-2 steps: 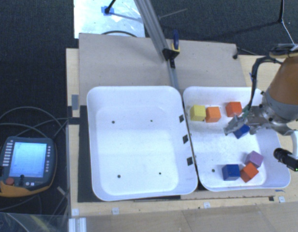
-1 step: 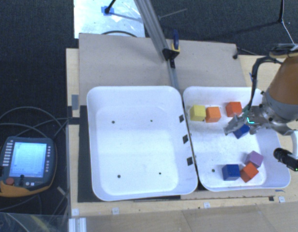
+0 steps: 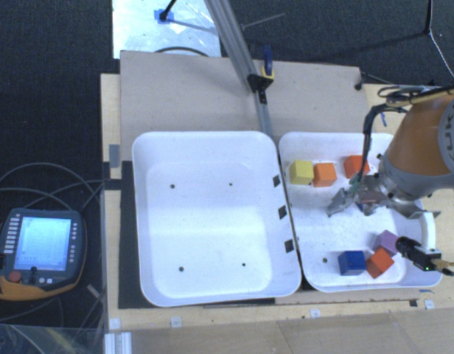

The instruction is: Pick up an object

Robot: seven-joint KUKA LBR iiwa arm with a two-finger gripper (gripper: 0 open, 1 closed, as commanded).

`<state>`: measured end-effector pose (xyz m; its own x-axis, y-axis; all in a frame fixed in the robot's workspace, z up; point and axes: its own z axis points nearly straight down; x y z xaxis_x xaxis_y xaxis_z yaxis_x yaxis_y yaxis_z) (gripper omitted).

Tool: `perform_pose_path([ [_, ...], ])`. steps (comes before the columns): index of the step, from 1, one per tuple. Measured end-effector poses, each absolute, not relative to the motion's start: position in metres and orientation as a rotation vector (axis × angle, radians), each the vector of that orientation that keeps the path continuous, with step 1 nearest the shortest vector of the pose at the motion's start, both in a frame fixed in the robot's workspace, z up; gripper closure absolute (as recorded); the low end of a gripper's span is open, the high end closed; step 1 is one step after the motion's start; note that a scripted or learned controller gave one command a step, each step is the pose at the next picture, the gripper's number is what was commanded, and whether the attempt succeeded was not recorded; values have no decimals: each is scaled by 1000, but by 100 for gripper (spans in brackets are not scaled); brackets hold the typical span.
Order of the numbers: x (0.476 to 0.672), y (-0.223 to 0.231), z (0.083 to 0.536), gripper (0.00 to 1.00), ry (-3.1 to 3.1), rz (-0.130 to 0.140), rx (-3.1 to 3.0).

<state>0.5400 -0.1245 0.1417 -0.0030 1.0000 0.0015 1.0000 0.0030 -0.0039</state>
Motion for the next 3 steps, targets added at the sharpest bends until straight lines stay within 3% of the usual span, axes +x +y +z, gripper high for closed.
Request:
perform_pose_path([
  [1, 539, -124, 89, 0, -2221, 3, -2217],
  [2, 541, -125, 103, 100, -2227, -3, -2218],
  [3, 540, -129, 166, 100, -2230, -6, -2222],
])
